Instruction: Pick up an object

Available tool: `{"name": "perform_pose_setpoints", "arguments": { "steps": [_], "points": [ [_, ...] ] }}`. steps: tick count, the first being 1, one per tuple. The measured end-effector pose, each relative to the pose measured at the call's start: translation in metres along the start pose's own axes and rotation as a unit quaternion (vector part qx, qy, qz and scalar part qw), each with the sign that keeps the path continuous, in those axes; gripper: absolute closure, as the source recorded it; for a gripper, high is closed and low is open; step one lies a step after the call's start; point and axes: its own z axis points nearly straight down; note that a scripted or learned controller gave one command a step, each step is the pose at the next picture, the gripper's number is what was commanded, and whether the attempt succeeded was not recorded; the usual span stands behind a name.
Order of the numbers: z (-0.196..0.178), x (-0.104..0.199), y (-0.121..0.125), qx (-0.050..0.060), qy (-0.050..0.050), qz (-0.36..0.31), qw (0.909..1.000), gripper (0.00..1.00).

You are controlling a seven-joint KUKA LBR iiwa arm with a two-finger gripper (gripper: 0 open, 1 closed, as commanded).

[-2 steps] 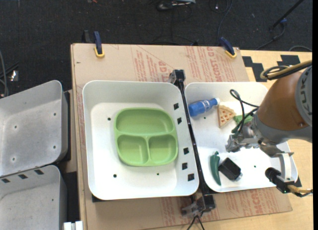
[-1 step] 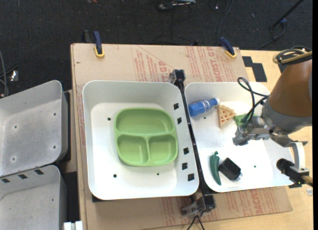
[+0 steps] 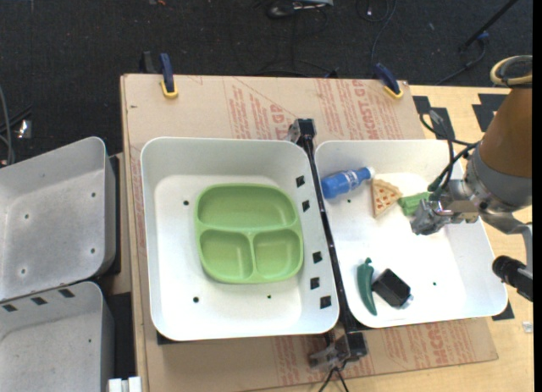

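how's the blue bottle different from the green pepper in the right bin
The blue bottle lies at the bin's far left corner, close to the divider; the green pepper lies near the front edge. The bottle is bright blue with a pale cap and points roughly across the bin; the pepper is dark green, slim and curved, running front to back. The pepper sits right beside a black block; the bottle lies apart from the pizza slice. Both lie flat in the right bin.
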Motion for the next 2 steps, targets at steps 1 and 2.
{"name": "perform_pose_setpoints", "arguments": {
  "steps": [1, 2],
  "points": [
    [-0.035, 0.0, 0.001, 0.001, 0.0, 0.0, 1.0, 1.0],
    [-0.027, 0.05, -0.009, 0.004, 0.001, -0.002, 1.0, 1.0]
  ]
}}
